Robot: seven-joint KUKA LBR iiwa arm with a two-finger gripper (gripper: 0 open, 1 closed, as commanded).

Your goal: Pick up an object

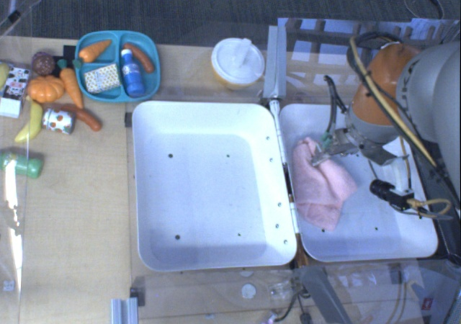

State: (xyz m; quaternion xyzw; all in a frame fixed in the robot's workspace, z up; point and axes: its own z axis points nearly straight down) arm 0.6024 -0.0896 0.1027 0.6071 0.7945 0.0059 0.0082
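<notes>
A pink folded cloth (pixel 321 183) lies in the right white bin (pixel 403 232), toward its left side. My gripper (pixel 325 153) comes in from the right and sits on the cloth's upper edge, its tips pressed into the fabric there. The cloth rests on the bin floor. The grey arm with its orange band (pixel 378 85) rises behind the gripper at the upper right.
The left white bin (pixel 209 186) stands beside the right one. Off the bins at the far left are a blue divided plate (pixel 117 65) with toy food, loose toy vegetables (pixel 65 103) and a green object (pixel 23 165). A white lidded cup (pixel 238 61) stands behind the bins.
</notes>
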